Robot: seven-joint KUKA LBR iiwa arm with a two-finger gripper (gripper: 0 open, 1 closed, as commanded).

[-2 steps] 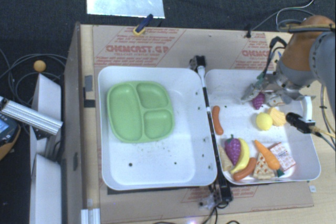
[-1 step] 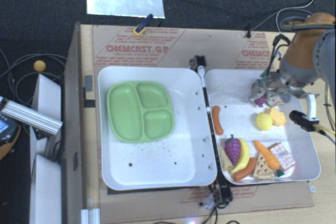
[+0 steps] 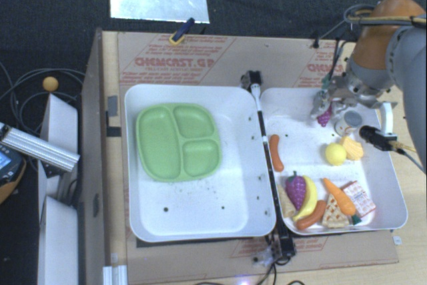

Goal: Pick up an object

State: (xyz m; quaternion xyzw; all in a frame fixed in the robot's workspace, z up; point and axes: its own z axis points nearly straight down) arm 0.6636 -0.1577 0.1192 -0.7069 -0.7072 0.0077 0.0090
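Hovering over the far part of the right bin, the claw sits at a small purple thing; can't tell whether it grips it or how its fingers stand. Near it: lemon beside a yellow piece. Sausage lies along the bin's left wall. Near end is crowded: grapes, banana, carrot, waffle, small packet, all touching or overlapping. Left bin holds a green divided plate.

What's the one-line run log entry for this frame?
arm: over right bin far corner | gripper: low, at a purple item | grasp: unconfirmed | left bin: green tray | right bin: hot dog, lemon, banana, carrot
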